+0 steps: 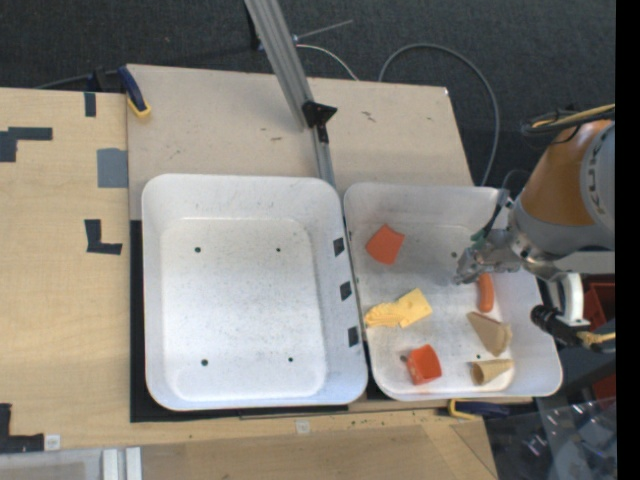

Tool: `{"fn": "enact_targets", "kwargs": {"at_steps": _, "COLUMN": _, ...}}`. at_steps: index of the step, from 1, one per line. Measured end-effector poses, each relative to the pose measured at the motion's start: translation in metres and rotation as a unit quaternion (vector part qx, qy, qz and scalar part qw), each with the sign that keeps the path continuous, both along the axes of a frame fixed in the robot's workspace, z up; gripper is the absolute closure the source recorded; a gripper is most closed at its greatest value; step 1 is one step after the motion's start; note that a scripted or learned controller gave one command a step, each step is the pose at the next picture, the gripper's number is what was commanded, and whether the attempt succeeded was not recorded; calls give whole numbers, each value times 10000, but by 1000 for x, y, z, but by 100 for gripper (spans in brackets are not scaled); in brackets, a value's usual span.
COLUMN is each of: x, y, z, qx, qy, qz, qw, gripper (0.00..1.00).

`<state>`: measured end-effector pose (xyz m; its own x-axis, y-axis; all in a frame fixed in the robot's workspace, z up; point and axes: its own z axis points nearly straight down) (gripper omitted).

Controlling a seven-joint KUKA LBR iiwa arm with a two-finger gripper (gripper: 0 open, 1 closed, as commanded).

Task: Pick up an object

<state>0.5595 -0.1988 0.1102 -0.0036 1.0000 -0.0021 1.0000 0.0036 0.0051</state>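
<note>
The desk [230,128] carries 2 shallow white bins side by side. The left bin [160,268] sits beside the right bin [440,200], which holds 6 objects: 1 orange cube [385,244] near its upper left, 1 yellow piece [399,310] in the middle, 1 red block [424,365] near the front edge, 2 tan wedges [490,333] [491,371] at the lower right, and 1 small orange cylinder [485,292]. The claw [478,265] hangs just above that cylinder's top end, near the bin's right side; how it stands, I cannot tell.
</note>
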Motion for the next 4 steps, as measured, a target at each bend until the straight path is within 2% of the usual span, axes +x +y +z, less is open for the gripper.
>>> {"fn": "enact_targets", "kwargs": {"at_steps": 2, "x": 1, "y": -12, "z": 92, "qx": 2, "qy": 7, "qz": -12, "qw": 10000, "gripper": 100}}
{"fn": "enact_targets", "kwargs": {"at_steps": 3, "x": 2, "y": -11, "z": 110, "qx": 8, "qy": 18, "qz": -10, "qw": 10000, "gripper": 100}}
{"fn": "enact_targets", "kwargs": {"at_steps": 4, "x": 5, "y": 48, "z": 120, "qx": 19, "qy": 25, "qz": 17, "qw": 10000, "gripper": 100}}
